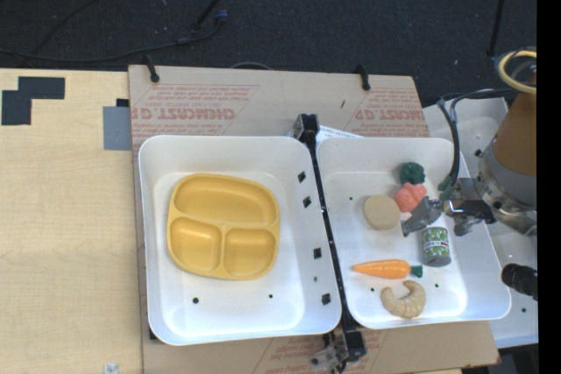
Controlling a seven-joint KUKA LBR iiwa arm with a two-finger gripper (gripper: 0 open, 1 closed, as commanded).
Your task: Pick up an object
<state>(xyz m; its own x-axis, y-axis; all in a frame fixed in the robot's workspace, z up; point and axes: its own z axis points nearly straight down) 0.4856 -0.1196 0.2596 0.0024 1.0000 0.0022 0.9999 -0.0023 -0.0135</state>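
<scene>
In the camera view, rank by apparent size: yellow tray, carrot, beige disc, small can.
1. yellow tray, by far
2. carrot, the longest of the rest
3. beige disc and small can: look alike, unranked

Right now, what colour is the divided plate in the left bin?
Yellow. The divided plate shows best in the camera view, lying flat in the left bin.

A yellow divided plate (three compartments) lies in the left bin.
</scene>
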